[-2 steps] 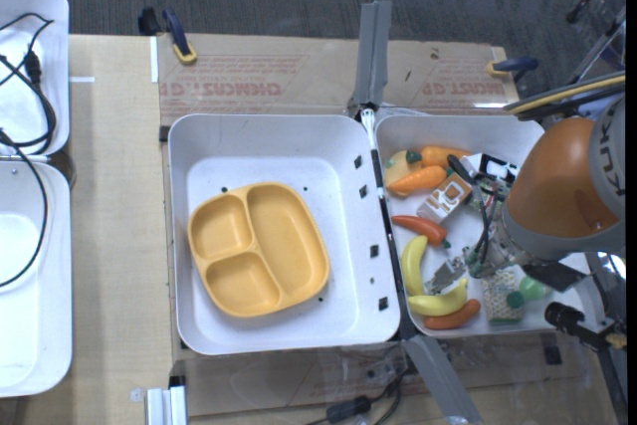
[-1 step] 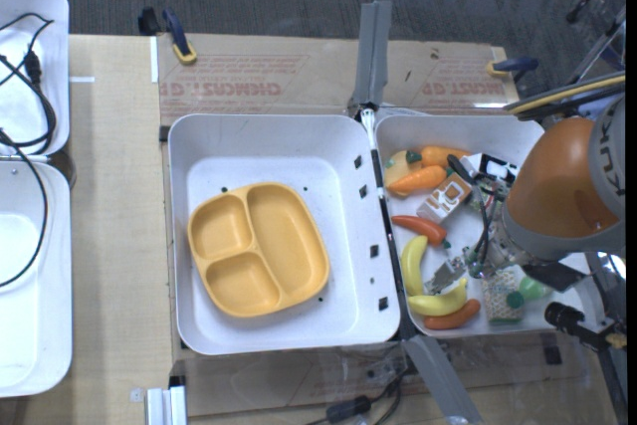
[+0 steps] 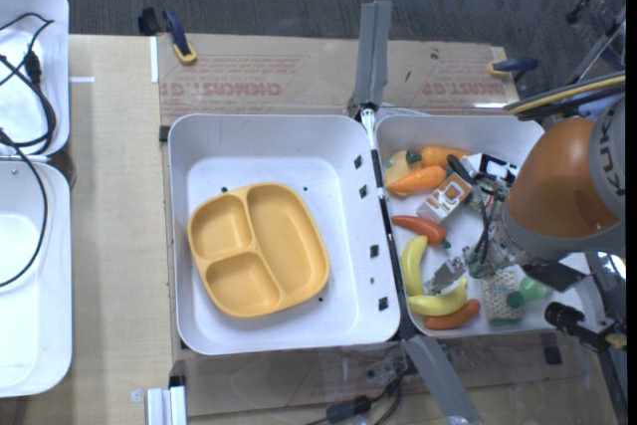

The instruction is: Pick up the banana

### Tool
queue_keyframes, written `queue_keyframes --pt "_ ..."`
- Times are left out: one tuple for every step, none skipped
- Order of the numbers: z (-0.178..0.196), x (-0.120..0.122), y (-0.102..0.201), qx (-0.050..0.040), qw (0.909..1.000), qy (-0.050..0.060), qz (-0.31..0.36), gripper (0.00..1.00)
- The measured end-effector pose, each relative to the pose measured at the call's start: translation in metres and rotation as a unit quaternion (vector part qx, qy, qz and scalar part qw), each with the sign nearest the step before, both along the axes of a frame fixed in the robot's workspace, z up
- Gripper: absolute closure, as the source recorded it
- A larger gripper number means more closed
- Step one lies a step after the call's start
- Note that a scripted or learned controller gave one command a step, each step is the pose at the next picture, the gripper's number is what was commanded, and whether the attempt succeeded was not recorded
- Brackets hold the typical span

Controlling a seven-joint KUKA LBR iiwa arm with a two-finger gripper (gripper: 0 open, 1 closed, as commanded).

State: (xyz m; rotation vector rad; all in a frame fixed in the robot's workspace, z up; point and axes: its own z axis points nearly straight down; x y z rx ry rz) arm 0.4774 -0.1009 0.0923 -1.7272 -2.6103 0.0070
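Observation:
A yellow banana (image 3: pixel 413 263) lies upright along the left side of the right bin (image 3: pixel 390 214). A second yellow banana-shaped piece (image 3: pixel 439 302) curves across the bin's front, just below the first. My gripper (image 3: pixel 459 266) hangs low over the bin's front middle, right beside both, a little right of the upright banana and above the curved one. The arm's orange band (image 3: pixel 559 182) and grey wrist cover the bin's right half. Nothing is seen held.
The right bin also holds a red chili (image 3: pixel 419 227), an orange carrot (image 3: pixel 417 179), a small box (image 3: pixel 445 202), a reddish sausage (image 3: pixel 453 317) and a green item (image 3: pixel 529 291). A yellow divided plate (image 3: pixel 259 249) lies in the left bin (image 3: pixel 199 154).

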Motion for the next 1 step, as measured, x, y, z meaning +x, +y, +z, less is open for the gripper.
queue_keyframes --pt "0.0000 0.0000 0.0000 0.0000 1.0000 0.000 0.000 0.00"
